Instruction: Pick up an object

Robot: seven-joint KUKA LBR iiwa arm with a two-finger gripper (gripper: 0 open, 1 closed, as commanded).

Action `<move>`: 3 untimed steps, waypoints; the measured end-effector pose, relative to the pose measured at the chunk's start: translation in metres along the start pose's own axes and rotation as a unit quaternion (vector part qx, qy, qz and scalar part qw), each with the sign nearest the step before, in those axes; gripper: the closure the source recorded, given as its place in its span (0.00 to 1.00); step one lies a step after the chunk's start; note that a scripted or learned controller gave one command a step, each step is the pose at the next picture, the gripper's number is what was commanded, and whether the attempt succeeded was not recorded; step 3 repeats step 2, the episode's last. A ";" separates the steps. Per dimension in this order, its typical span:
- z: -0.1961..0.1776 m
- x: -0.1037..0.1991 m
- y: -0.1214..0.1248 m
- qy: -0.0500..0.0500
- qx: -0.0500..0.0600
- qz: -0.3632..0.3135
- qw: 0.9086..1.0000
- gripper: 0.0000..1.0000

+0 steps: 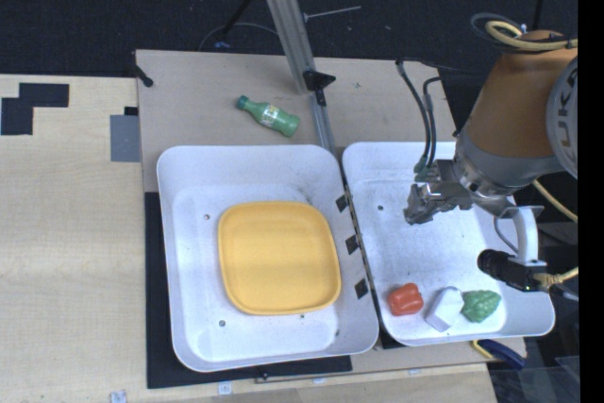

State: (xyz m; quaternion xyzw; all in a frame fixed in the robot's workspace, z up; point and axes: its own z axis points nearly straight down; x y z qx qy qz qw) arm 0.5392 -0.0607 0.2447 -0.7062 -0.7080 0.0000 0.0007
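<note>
Two white bins sit side by side on a table (75, 231). Right bin (377, 170) holds a red pepper (406, 299), white block (440, 308) and green toy (480, 305) near its front edge. End effector (422, 206) hovers above them, grip unclear. Left bin (179, 203) holds a yellow plate (278, 256).

Even, fairly bright light falls from overhead on the bench (66, 231), while the floor behind stays nearly black. The two white bins, left (179, 203) and right (377, 175), glow almost washed out, with soft shadows along their walls. The yellow plate (278, 257) shows a mild sheen. The picture is slightly soft and grainy.
</note>
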 end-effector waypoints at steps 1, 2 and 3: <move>-0.007 0.051 -0.003 0.000 -0.001 0.000 1.000 1.00; 0.000 0.112 -0.007 0.000 0.000 -0.001 1.000 1.00; 0.000 0.112 -0.007 0.000 0.000 -0.001 1.000 1.00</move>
